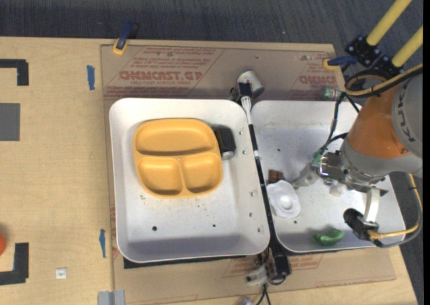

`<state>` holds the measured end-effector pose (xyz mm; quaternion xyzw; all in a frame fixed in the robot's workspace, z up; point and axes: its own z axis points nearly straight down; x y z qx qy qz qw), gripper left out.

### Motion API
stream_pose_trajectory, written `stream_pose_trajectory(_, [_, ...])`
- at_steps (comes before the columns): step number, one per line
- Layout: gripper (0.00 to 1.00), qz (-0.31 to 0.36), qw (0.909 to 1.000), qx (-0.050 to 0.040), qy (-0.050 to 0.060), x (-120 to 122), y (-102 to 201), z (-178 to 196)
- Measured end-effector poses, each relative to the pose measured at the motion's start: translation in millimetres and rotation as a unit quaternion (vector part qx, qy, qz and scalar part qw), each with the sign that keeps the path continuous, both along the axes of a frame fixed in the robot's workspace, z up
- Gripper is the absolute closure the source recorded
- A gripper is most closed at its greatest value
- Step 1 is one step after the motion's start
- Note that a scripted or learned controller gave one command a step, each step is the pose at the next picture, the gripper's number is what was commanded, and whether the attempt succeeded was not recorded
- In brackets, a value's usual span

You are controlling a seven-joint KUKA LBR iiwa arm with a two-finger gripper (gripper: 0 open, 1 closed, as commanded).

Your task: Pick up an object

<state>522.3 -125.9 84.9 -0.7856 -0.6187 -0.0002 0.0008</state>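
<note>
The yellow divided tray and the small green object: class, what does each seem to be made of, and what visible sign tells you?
The yellow divided tray looks like moulded plastic with a matte to satin finish: even colour, rounded compartment edges and soft highlights. The small green object is probably plastic or rubber, with a slight sheen, but it is too small to tell.
</note>
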Motion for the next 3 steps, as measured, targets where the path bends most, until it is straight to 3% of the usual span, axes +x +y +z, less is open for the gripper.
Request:
stream_pose_trajectory(2, [0.00, 0.148, 0.9890, -0.0008, -0.001, 107, 1, 0])
stream_pose_trajectory(3, [0.00, 0.127, 0.9919, -0.0002, -0.001, 32, 28, 0])
